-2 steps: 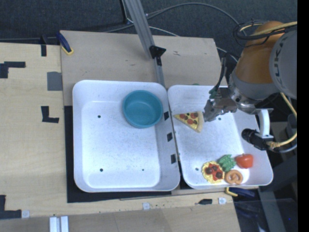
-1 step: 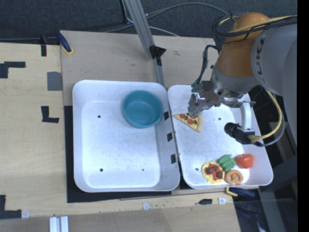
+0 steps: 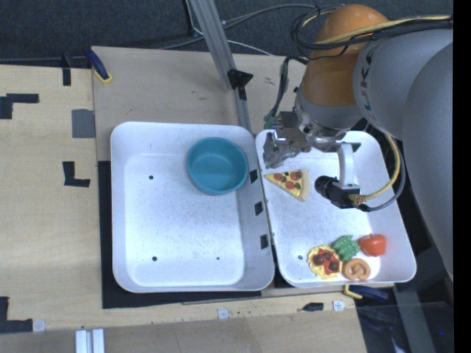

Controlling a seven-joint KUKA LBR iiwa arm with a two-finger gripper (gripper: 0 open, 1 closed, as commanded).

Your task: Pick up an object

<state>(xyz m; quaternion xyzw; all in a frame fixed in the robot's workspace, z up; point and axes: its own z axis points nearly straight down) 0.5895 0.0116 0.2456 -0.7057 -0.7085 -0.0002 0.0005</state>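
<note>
A toy pizza slice (image 3: pixel 288 183) lies in the right bin (image 3: pixel 390 256) near its left wall. My gripper (image 3: pixel 277 153) hangs just above and left of that slice, at the bin's upper left corner. A blue bowl (image 3: pixel 216 165) rests in the left bin (image 3: pixel 147 219) at its upper right. In the right bin's lower part lie a small round pizza (image 3: pixel 324 262), a green leafy toy (image 3: pixel 345 245), a red tomato-like toy (image 3: pixel 373 244) and a brown ring-shaped toy (image 3: pixel 358 269).
The arm's grey body and orange band (image 3: pixel 346 57) cover the upper right of the right bin. A black cable and connector (image 3: pixel 340 191) hang over the bin's middle. A metal pole (image 3: pixel 217 43) slants down to the bins' shared edge.
</note>
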